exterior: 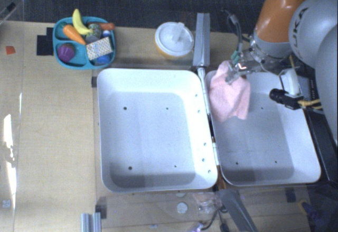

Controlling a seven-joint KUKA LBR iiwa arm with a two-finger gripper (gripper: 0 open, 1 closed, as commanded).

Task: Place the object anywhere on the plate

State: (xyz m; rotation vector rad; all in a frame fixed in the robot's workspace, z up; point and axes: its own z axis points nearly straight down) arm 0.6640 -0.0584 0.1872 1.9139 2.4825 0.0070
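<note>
A pink cloth (pixel 228 98) hangs in the upper left corner of the right bin (pixel 274 157), and its lower part drapes next to the divider between the bins. My gripper (pixel 236 69) is at the cloth's top edge, shut on a pinched fold of it. A blue sectioned plate (pixel 59 40) sits on the bench at the far left, behind the left bin (pixel 153 130). It holds toy food: a banana (pixel 79 22), a carrot (pixel 73 34), a purple piece and a speckled block.
A round white container with a yellow rim (pixel 174 39) stands behind the left bin, near a grey metal post (pixel 200 40). The arm's grey body and orange band (pixel 282 3) fill the top right, with black cables beside the right bin.
</note>
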